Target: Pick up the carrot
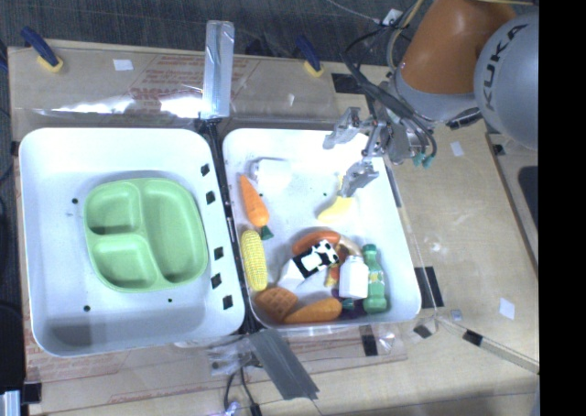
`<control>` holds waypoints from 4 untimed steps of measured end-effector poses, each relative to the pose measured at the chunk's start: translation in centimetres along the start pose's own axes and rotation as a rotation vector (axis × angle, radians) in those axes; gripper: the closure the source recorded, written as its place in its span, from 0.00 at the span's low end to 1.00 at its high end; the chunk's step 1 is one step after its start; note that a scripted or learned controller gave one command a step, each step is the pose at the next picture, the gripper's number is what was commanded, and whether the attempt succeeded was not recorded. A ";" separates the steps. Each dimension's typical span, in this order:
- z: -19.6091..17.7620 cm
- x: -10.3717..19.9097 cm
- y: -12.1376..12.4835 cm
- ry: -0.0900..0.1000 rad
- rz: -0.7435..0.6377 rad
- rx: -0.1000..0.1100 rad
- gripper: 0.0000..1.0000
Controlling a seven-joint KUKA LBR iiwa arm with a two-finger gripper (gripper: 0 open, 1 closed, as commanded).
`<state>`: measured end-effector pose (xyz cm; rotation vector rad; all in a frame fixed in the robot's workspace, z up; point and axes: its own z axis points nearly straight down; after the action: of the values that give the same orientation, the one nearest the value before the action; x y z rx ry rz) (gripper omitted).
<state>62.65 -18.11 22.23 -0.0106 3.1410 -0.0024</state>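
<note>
Carrot (254, 202): seen lying in the right bin (240, 144), close to its left wall, orange body with the green end towards the near side.
Gripper (351, 152): positioned over the far right part of the right bin, well apart from the carrot; two fingers are seen spread, with nothing between them.
Corn cob (253, 259): laid just near of the carrot, along the same wall.
Bottles (363, 279): a white one and a green one grouped at the near right corner.
Yellow item (336, 207): placed below the gripper, kind not discernible.
Green divided plate (146, 233): held in the left bin (37, 222).
</note>
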 end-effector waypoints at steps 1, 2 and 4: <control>9.8 7.2 8.5 0.008 -0.044 -0.005 0.00; 12.9 8.5 8.7 -0.004 0.293 0.002 0.00; 11.8 2.6 7.9 -0.005 0.505 0.002 1.00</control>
<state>59.97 -10.22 10.44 0.7739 3.0390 -0.0051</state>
